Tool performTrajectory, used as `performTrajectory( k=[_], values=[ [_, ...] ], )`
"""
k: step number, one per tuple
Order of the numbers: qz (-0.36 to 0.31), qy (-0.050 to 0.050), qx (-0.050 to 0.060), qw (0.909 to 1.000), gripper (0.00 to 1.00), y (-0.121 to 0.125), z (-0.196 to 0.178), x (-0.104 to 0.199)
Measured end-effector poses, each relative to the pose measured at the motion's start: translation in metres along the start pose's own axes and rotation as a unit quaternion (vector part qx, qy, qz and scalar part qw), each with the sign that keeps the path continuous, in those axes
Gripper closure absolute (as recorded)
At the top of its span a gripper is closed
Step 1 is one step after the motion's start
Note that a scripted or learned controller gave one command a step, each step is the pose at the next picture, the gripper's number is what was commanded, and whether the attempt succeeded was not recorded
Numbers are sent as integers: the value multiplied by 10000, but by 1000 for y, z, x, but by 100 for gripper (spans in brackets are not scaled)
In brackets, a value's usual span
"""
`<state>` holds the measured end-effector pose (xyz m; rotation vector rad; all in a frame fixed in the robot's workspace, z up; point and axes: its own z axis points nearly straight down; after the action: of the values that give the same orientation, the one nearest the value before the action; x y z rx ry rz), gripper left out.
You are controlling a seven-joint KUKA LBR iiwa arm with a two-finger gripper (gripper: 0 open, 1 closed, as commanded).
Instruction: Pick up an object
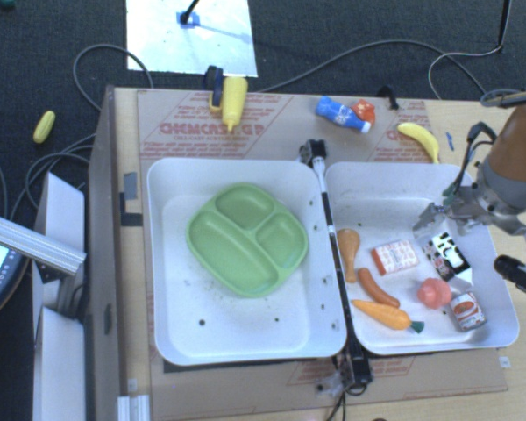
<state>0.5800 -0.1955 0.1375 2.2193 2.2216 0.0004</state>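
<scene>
The grey arm with its orange band is reaching in from three o'clock, and its two-finger gripper is hanging over the upper part of the right shallow white bin; whether it is released or clenched I cannot tell from this slant.

Just below it, toward five o'clock, a small black-and-white printed box is lying tilted on the bin floor, looking like the nearest candidate. It is probably light and stiff, so pinching across its short sides should serve.

Farther toward seven o'clock, a red-and-white flat packet, a soft-looking pink ball, a small red-labelled can and an orange plastic carrot are resting; the rounded ones may be rolling away under a poor pinch.
</scene>
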Motion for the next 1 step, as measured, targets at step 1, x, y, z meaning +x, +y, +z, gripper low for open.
performTrajectory(
  k=[1],
  values=[
    [-1, 0, 2, 10000, 0, -28, 18, -11]
  ],
)
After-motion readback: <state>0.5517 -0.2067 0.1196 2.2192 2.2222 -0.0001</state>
